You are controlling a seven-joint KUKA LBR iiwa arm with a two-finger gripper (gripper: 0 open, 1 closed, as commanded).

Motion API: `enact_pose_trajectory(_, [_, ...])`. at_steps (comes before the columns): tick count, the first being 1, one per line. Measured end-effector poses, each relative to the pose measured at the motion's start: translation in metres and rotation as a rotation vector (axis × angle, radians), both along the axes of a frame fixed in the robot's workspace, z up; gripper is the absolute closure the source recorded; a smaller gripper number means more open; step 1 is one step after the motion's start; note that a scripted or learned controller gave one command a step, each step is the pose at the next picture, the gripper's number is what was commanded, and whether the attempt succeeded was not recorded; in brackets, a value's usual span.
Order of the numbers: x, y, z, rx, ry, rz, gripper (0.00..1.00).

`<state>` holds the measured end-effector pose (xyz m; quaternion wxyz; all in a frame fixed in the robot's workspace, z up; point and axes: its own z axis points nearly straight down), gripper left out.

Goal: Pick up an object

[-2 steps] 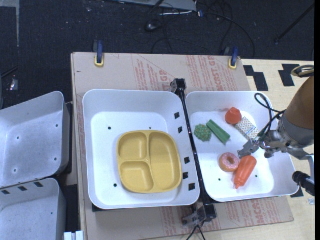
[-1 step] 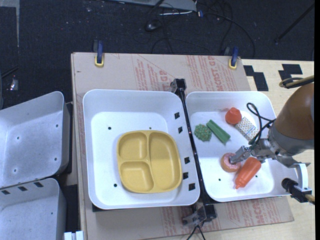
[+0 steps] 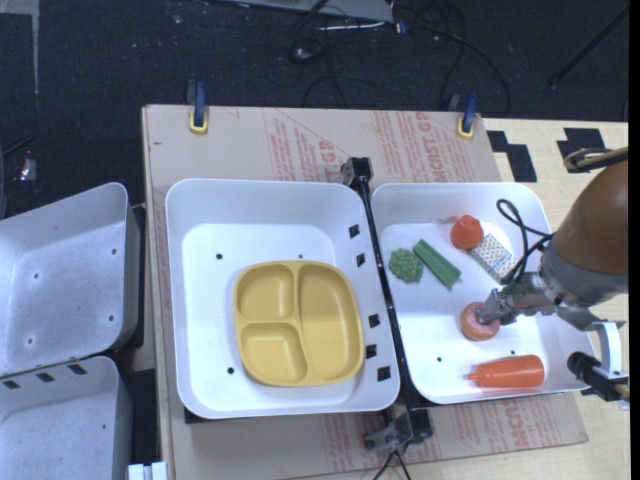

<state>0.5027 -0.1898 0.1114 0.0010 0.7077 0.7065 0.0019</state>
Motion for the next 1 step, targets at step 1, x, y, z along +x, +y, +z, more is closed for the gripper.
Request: enact_pose_trajectory(1, [0.0037,-0.0034,0.0627,-0.004,-0.001,0.004,1.00])
